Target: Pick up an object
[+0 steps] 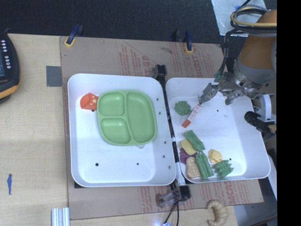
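My gripper (218, 96) hangs over the far side of the right bin (249, 140), open, with nothing between its fingers (207, 94). Just left of it lie a green broccoli piece (182, 108) and a red-and-white stick (192, 115). Near the bin's front edge sits a cluster of toy food: a green pod (194, 140), a yellow piece (188, 147), a beige piece (192, 168), green beans (203, 165), a pale yellow lump (215, 156) and a green leafy piece (224, 168). The left bin (84, 164) holds a green divided plate (127, 117) and a red object with a star (88, 101).
A tan curled item (217, 212) lies on the cardboard in front of the right bin. A control pendant (7, 65) rests at the bench's left edge. Clamps (188, 44) hold the cardboard at the back. A black clip (161, 72) sits between the bins.
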Controlling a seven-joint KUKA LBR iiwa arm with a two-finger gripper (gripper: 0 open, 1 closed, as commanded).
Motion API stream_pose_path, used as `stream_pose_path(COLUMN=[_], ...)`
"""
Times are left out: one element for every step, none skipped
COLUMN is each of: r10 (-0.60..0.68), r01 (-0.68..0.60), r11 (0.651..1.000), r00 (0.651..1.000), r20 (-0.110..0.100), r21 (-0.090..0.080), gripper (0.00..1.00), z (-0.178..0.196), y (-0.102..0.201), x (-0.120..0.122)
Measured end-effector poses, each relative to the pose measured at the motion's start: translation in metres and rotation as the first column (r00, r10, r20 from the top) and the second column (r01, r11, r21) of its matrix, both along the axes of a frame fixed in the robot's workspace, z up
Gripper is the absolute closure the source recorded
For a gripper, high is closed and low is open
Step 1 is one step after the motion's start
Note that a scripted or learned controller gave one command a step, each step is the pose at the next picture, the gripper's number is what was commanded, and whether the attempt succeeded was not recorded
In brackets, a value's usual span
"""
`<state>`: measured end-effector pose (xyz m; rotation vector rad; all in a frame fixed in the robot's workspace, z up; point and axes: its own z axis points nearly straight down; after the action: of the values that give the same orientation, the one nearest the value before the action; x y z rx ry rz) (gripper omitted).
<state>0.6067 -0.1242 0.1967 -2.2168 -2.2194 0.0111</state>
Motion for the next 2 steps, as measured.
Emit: stream_pose_path(r10=[-0.003,0.004], r01=[0.003,-0.004], r11=[1.000,1.000], r00=[1.000,1.000], r20=[0.007,0.012], r21=[-0.003,0.001], gripper=[0.00,0.00], z=[-0.021,0.049], y=[-0.075,-0.042], x=[0.025,0.007])
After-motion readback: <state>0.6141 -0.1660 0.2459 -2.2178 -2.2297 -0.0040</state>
